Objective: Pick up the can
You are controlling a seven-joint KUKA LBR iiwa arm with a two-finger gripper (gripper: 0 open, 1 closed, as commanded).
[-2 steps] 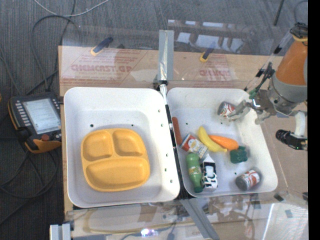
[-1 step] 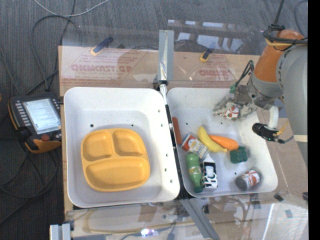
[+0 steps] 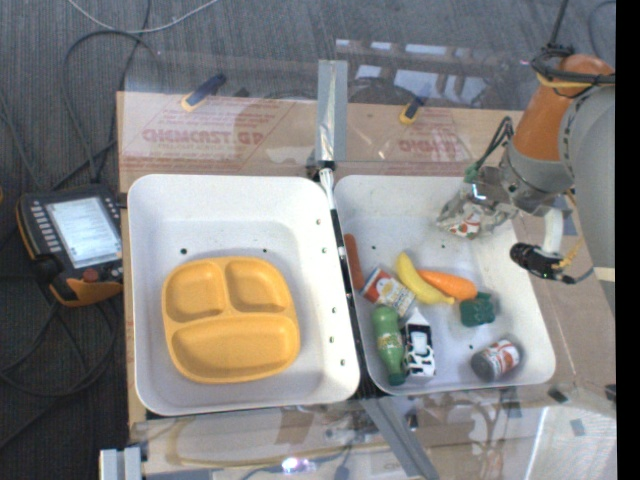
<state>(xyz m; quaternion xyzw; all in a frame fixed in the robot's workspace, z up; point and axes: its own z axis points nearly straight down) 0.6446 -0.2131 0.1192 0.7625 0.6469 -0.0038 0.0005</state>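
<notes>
The can (image 3: pixel 495 358) lies on its side near the front right corner of the right bin (image 3: pixel 400 203). It is silver with a red and white label. My gripper (image 3: pixel 468 214) hangs over the far right part of the same bin, well behind the can and apart from it. A small red and white patterned shape sits right at the gripper's tip, and I cannot make out what it is. The grey arm with its orange band (image 3: pixel 545 118) comes in from the right.
Between gripper and can lie a carrot (image 3: pixel 448 284), a banana (image 3: pixel 418 278) and a green toy (image 3: pixel 478 309). A small carton (image 3: pixel 385 288), green bottle (image 3: pixel 388 343), black-and-white carton (image 3: pixel 420 351) and red sausage (image 3: pixel 352 260) fill the bin's left half. A yellow divided plate (image 3: pixel 232 318) rests in the left bin (image 3: pixel 150 268).
</notes>
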